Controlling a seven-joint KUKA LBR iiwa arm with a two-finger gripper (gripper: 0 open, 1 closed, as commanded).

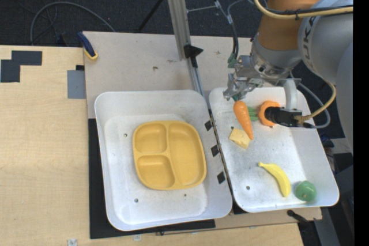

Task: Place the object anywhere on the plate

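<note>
- You'll find the gripper (238, 94) in the upper right of the frame, over the top-left corner of the right bin (308, 150).
- Opening state: you cannot tell from this view whether it is open or closed. The tip area is a tangle of grey metal seen at a slant.
- The gripper tip sits right at the thick upper end of the carrot (244, 118). Whether it actually touches or grips the carrot cannot be told.
- The carrot runs from just under the gripper down and slightly right, with its narrow tip pointing at the lower right.
- Right bin contents, top to bottom:
  - the carrot, near the bin's left wall;
  - an orange rounded object (266, 113) just right of the carrot, partly hidden;
  - a pale yellow cheese wedge (240, 138) touching or just below the carrot's tip;
  - a banana (277, 177) lower down, mid-bin;
  - a green round fruit (305, 190) in the bottom-right corner, just beside the banana's lower end.
- The left bin (112, 124) holds the yellow plate (151, 138). It has three compartments, lies flat and sits roughly at the bin's centre.
- Note that the carrot and the plate are in different bins, well apart, with the two bin walls between them.
</note>
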